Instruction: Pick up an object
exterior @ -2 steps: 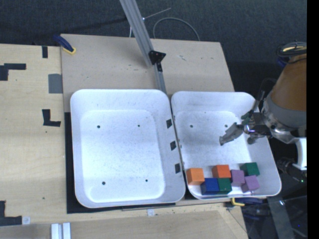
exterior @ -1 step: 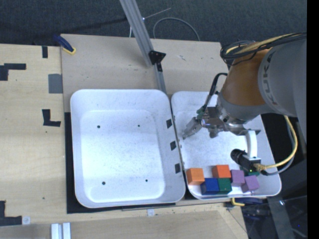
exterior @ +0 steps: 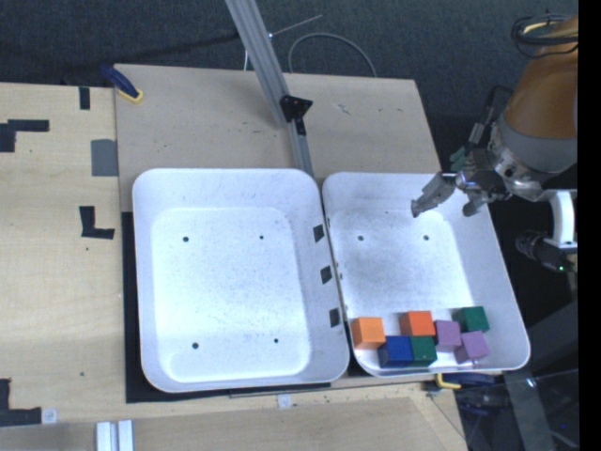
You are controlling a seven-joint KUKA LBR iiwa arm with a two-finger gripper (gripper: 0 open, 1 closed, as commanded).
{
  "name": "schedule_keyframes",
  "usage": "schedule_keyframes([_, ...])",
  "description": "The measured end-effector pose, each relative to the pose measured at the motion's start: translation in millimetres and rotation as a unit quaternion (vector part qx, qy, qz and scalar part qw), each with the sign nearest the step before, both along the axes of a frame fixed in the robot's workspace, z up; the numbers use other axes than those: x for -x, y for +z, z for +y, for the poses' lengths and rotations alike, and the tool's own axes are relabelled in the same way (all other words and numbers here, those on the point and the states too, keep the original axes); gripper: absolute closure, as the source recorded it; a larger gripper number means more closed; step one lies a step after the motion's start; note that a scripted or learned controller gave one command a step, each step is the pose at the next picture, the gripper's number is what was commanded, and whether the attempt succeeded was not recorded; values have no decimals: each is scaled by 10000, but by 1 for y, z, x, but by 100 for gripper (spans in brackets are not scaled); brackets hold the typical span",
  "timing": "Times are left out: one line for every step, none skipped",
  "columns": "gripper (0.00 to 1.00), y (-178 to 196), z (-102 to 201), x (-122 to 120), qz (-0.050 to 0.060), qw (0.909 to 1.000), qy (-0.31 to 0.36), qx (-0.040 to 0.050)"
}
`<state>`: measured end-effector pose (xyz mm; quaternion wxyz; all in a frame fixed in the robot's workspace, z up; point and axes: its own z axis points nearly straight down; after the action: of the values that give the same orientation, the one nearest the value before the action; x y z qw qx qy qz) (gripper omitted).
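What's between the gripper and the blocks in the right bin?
Nothing visible. The gripper hangs open over the far end of the right bin; the blocks sit clustered at the near end, with bare bin floor between them.

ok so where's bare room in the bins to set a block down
The left bin shows bare floor. In the right bin, the stretch between the gripper and the blocks is free. Its near edge is crowded: orange block, blue block, purple block.
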<state>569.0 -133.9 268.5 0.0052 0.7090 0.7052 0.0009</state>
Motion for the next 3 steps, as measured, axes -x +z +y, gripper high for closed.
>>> schedule_keyframes([0,-96,32,73,113,9999,24,-48])
schedule_keyframes([0,-74,50,29,34,10000,46,-32])
schedule_keyframes([0,32,8,4,2,10000,26,-12])
